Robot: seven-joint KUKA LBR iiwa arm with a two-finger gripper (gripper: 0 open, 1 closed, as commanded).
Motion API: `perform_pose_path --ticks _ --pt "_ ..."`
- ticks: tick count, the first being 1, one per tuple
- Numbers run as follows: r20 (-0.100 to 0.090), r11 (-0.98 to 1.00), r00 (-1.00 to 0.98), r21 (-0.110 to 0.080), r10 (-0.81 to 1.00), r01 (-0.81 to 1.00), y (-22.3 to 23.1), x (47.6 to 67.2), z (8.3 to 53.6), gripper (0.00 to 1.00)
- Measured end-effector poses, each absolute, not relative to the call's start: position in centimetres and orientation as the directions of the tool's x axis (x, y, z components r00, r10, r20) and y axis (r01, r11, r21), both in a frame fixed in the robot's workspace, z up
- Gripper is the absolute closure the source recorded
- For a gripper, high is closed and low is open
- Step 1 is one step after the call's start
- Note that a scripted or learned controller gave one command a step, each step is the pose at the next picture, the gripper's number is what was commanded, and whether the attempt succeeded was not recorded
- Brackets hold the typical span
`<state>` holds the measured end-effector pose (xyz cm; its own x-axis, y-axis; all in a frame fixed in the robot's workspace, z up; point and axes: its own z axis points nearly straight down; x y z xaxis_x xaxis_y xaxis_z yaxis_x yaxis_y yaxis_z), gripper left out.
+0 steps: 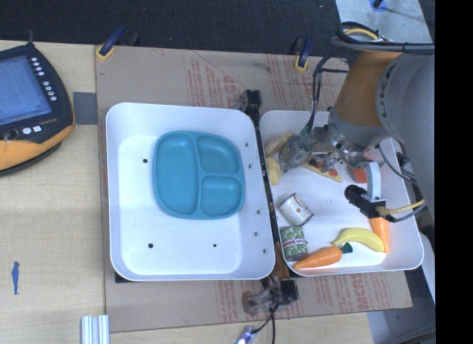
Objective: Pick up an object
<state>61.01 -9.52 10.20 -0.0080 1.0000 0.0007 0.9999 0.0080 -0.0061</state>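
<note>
Claw (pixel 294 154) hangs low over far-left part of right bin (pixel 411 262), grey metal on a grey arm w/ orange band. Can't tell how far open it is or whether it has hold of anything.

Pickable things: approx 8 in that bin, 1 in the left one.
- 2 carrots. One (pixel 319 257) is long, smooth, orange and tapered w/ dark green top, lying along near edge. Other (pixel 380 230) is shorter, by right edge.
- 1 banana (pixel 361 239), yellow, curved, glossy, just beyond long carrot and close beside short one.
- 1 small tin (pixel 295 208), a cylinder on its side, white w/ red label, mid-bin nr left edge.
- 1 green-and-red packet (pixel 293 241), boxy and printed, against left edge just beside long carrot's tip.
- 1 pale yellow piece (pixel 274 169), rounded, at left edge right by claw; can't tell what it is.
- 1 pizza slice (pixel 325 169), a flat wedge, red and yellow, beside claw under the wrist.
- 1 small red piece (pixel 358 174) nr it, partly hidden.

Left bin (pixel 112 187) is the same shallow white plastic w/ rounded corners. It holds 1 plate (pixel 198 174): teal, matte, rounded-square, 3 compartments, lying flat toward far edge.

Both bins stand side by side on 1 brown cardboard sheet (pixel 332 291). 1 handheld pendant (pixel 22 113), orange and black w/ screen, lies at counter's left edge. 2 blue clamps grip cardboard's far edge, one (pixel 111 41) at left corner, other (pixel 299 48) further right.
</note>
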Motion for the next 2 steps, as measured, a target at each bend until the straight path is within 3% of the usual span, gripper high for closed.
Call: perform_pose_path --ticks 1,2 --pt "0.001 0.011 -0.011 -0.007 1.000 1.000 -9.58 61.02 11.22 1.00" --pt "0.001 0.011 -0.011 -0.008 1.000 1.000 -9.57 61.01 11.21 0.00"
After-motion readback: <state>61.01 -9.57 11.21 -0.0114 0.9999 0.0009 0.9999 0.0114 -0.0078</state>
